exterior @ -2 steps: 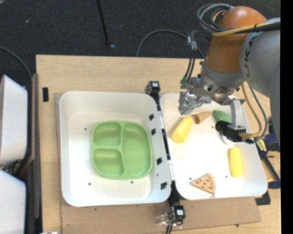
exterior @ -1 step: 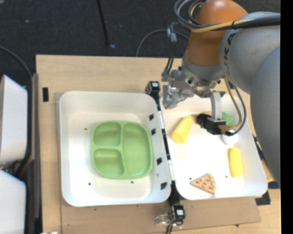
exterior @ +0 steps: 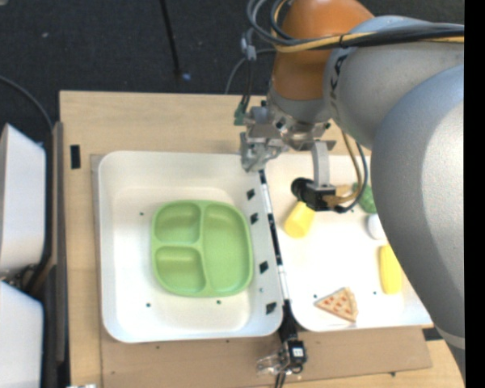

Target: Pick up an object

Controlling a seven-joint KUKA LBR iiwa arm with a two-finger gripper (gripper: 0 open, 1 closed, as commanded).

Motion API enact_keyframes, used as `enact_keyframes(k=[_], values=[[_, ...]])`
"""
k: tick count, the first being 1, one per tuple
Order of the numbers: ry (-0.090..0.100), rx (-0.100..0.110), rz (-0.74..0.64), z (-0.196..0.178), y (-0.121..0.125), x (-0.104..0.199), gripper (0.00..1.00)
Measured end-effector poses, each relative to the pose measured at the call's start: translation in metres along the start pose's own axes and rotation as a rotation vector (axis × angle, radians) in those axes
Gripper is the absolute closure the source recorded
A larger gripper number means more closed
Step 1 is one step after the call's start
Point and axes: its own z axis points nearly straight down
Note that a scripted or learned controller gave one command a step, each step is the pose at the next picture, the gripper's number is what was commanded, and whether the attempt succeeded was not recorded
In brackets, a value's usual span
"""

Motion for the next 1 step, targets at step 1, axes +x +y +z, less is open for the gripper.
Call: enact_keyframes(k=[1], values=[[0.0,0.001,0.003,-0.0009,-0.0011,-0.0025,0.0]])
